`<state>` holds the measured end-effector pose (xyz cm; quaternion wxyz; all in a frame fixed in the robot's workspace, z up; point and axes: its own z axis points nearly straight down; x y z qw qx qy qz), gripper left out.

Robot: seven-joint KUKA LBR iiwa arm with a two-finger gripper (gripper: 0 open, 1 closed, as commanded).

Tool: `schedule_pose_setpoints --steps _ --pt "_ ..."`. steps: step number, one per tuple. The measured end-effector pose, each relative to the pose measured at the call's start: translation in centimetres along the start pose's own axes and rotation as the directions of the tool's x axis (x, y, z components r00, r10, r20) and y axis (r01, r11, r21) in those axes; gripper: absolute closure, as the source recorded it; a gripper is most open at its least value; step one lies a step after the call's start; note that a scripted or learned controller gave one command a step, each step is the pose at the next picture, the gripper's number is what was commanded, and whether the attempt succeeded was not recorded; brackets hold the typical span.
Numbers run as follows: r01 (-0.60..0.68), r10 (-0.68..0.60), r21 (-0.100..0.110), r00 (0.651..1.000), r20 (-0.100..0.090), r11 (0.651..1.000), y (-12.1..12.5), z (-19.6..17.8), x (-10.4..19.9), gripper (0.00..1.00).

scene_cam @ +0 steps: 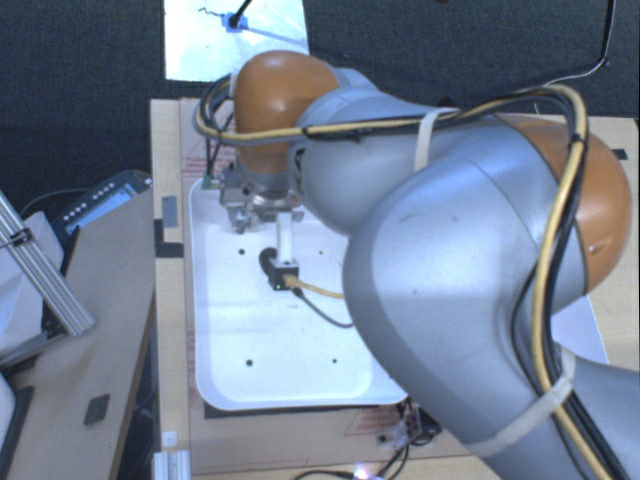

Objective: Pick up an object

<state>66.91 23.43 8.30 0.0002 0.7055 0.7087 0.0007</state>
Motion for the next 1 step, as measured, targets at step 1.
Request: schedule_pose_setpoints --steps 1 --pt "0.001 -0.001 -0.012 1.000 -0.006 1.000 -4.27 -14.76 0.20 1.00"
